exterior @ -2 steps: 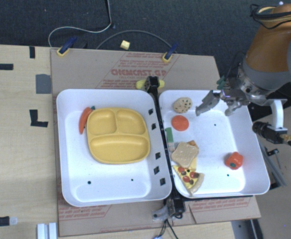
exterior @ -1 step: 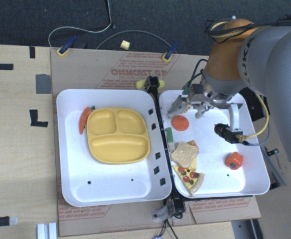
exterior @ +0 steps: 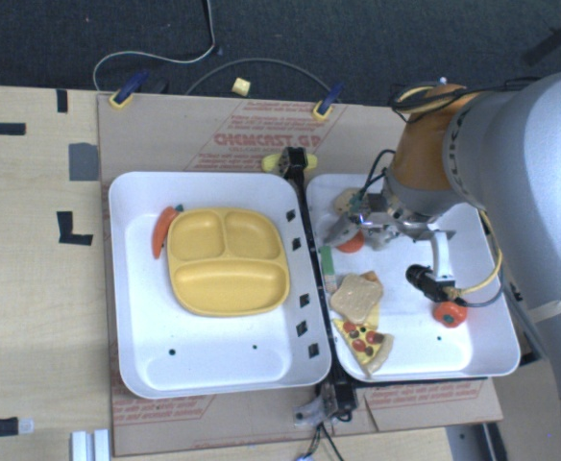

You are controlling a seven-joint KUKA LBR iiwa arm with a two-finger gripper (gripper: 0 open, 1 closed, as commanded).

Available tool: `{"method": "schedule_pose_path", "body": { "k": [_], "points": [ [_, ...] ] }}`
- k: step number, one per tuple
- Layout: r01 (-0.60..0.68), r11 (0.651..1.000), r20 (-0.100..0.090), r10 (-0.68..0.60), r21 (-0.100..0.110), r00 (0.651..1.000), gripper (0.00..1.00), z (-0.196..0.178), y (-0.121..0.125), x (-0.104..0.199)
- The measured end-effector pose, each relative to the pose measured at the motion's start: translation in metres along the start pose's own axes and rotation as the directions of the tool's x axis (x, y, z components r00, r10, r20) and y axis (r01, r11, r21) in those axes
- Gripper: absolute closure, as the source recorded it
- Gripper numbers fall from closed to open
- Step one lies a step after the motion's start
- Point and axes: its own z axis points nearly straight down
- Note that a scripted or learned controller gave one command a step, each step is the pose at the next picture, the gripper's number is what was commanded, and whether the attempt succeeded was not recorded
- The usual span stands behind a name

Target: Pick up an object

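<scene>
My gripper (exterior: 350, 227) hangs low over the upper left part of the right bin (exterior: 487, 349), the grey arm reaching in from the right. A small red-orange piece (exterior: 351, 244) lies just below the gripper's tip, partly covered by it. A beige toy food piece (exterior: 346, 201) sits just behind the gripper. Nearer the front lie a slice of toast (exterior: 358, 298) and a pizza slice (exterior: 365, 342). A round red-orange piece (exterior: 449, 313) rests toward the right of this bin.
The left bin (exterior: 136, 353) holds a yellow divided plate (exterior: 229, 260) with an orange carrot (exterior: 161, 232) beside its left edge. A small green piece (exterior: 326, 260) lies by the divider between the bins. Cables run across the cardboard behind the bins.
</scene>
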Motion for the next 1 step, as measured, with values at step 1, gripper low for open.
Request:
{"method": "schedule_pose_path", "body": {
  "k": [1],
  "points": [
    [0.005, 1.0, -0.001, -0.005, -0.01, 1.0, 0.0, -0.0003, 0.0514, -0.0017]
  ]
}}
